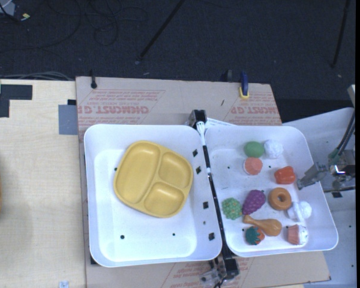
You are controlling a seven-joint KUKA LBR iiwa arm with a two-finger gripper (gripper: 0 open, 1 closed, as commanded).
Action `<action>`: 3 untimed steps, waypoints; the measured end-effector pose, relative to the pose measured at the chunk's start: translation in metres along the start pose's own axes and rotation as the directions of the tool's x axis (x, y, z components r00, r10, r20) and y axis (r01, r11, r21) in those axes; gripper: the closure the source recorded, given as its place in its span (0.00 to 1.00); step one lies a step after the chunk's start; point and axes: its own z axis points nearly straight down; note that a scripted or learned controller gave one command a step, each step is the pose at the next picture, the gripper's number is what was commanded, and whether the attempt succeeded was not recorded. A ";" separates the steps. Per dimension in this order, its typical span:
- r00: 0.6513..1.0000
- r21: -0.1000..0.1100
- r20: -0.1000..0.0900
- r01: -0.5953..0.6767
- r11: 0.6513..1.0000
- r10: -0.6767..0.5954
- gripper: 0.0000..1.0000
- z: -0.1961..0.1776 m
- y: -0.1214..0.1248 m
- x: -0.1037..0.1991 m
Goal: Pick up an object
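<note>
Left bin (102, 221) holds 1 plate (153, 178); right bin (317, 155) holds perhaps 11 toys.

Single fixed overhead camera — slanted down, both bins (102, 161) framed.

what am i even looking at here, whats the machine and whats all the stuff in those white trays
One camera looks down at a slant on a bench. The left bin holds a yellow divided plate. The right bin holds toy food: a donut, purple grapes, a drumstick, a green ball and a red pepper, among others. At the right edge, grey metal parts belong to the robot arm, meant to pick something up. Its pincer is too unclear to judge.
</note>
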 end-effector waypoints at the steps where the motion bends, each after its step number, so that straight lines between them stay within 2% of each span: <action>1: 1.000 0.015 -0.008 0.000 1.000 0.000 0.00 0.171 -0.008 0.052; 2: 1.000 0.002 -0.001 0.003 1.000 -0.003 0.00 0.196 0.021 0.088; 3: 1.000 0.002 -0.001 -0.006 1.000 0.006 1.00 0.184 0.020 0.085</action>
